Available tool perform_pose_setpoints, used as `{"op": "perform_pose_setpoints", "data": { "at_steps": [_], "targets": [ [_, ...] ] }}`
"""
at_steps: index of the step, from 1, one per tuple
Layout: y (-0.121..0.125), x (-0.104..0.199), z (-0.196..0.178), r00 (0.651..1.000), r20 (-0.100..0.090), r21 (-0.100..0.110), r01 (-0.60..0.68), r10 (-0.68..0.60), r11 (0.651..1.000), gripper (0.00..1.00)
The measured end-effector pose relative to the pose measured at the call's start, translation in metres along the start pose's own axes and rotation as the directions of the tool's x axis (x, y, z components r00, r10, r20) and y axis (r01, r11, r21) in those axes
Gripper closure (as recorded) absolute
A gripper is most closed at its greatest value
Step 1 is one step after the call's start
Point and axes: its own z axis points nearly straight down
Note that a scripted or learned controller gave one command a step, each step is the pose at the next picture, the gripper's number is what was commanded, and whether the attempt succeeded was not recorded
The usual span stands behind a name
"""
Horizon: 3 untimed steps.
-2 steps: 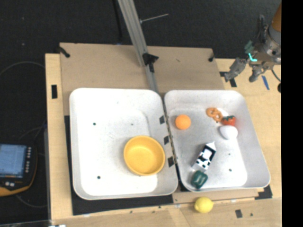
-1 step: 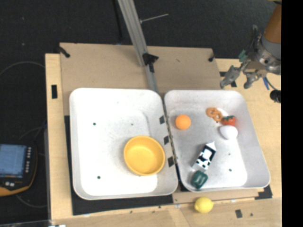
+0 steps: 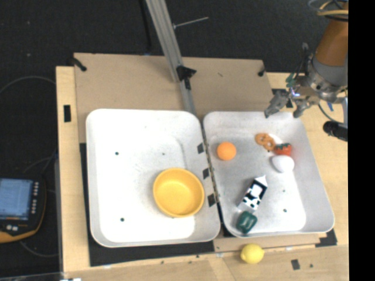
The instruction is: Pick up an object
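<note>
Above right bin's (image 3: 304,206) far rim, pincer (image 3: 285,108) spread open w/ nothing held, poised to descend toward objs.

From where I stand, the arm (image 3: 335,43) runs out past the right edge, so only its orange-banded wrist end shows. The handheld screen (image 3: 19,206) at the left is cut by the edge, its display a blur. The small brownish thing (image 3: 265,140) beside the red piece (image 3: 283,149) is too tiny to name.
</note>
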Motion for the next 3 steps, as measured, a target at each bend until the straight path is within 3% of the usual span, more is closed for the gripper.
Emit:
{"op": "perform_pose_setpoints", "data": {
  "at_steps": [1,2,3],
  "targets": [
    [-0.001,0.000,0.063,1.000,-0.001,0.003,0.001,-0.001,1.000,0.00],
    [0.002,-0.001,0.046,1.000,0.005,-0.006,0.006,-0.006,1.000,1.00],
    [-0.003,0.003,-0.016,1.000,-0.001,-0.010,0.002,-0.002,1.000,1.00]
  ]
}}
